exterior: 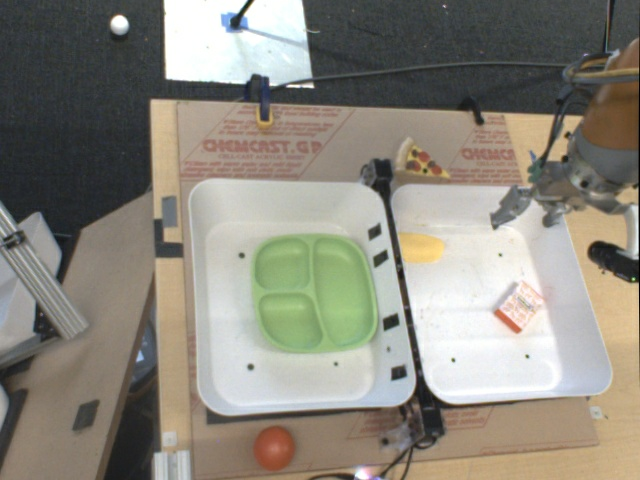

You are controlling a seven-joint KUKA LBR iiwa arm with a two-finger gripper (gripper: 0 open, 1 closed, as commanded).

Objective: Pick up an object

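Overhead, the arm (610, 118) angles its seemingly empty, spread end effector (530, 206) over the right bin (580, 358).

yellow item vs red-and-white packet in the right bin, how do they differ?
The yellow item is plain and rounded; the red-and-white packet is boxy and printed. The yellow item lies against the bin's left wall near the divider; the packet sits further right and nearer the front, turned at an angle. Both rest on the floor of the right bin, apart from the pincer.
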